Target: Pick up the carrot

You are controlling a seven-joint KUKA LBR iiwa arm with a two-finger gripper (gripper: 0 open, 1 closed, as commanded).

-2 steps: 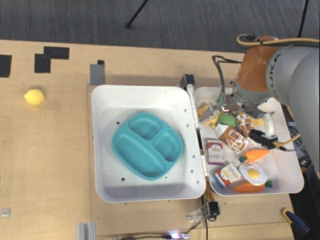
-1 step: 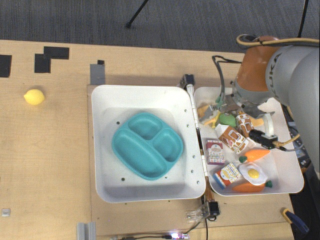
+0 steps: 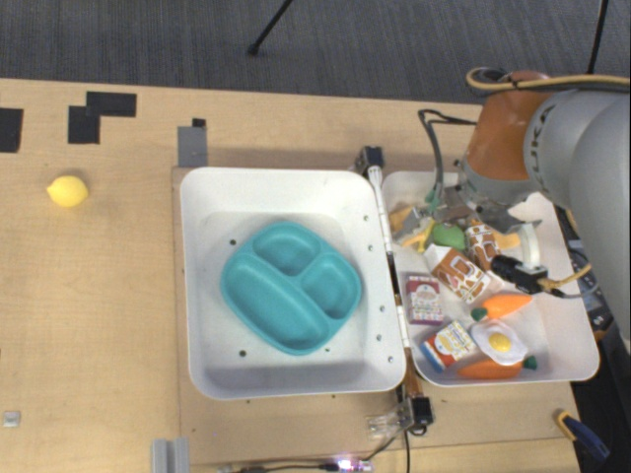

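Gripper [image 3: 455,208], state unreadable to me, hangs over the right bin's [image 3: 577,361] far edge; the carrot [image 3: 507,304], light, stiff and slick, wants mid-body purchase.

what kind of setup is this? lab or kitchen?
Probably a robot lab, not a kitchen: an arm over two white bins on a wooden bench, black tape marks on it, toy food such as a carrot, and grey carpet behind.
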